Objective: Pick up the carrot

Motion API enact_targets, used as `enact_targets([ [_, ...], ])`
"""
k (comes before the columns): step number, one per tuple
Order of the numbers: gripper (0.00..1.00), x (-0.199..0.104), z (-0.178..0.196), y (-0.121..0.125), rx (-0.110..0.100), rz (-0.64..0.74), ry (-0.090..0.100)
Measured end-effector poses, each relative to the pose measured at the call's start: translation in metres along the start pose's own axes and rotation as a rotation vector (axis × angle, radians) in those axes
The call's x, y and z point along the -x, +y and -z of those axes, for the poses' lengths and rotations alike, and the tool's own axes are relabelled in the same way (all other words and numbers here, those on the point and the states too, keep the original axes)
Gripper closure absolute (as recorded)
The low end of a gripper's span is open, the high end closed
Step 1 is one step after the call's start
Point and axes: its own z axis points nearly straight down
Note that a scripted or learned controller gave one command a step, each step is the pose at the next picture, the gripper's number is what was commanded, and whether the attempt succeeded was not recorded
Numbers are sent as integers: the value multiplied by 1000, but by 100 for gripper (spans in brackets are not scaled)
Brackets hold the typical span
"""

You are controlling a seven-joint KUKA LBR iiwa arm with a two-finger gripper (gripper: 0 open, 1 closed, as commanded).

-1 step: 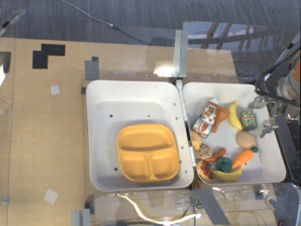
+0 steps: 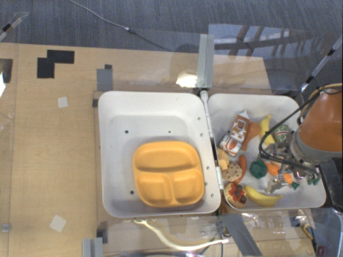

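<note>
Carrot [image 2: 274, 168] in right bin [image 2: 252, 103], just left of tool [image 2: 284, 180]

Right bin [image 2: 316, 199]: toys crowd its floor, with the carrot [image 2: 273, 168] hemmed by a green toy [image 2: 258, 168] at 9 o'clock and a banana [image 2: 261, 195] at 7 o'clock (cables overhang it). Left bin [image 2: 115, 111]: open floor around the orange tray [image 2: 169, 172], widest toward 12 o'clock.

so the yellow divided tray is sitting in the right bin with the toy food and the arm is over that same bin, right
Not quite. The camera view shows the yellow divided tray alone in the left bin. The toy food, including a banana, lies in the right bin, and the arm is indeed over that bin.
</note>
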Motion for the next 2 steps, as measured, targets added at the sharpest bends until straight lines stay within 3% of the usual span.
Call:
enact_targets([
  [1,100,4,11,1,-2,8,-8],
  [2,100,69,59,-39,1,468,1],
])
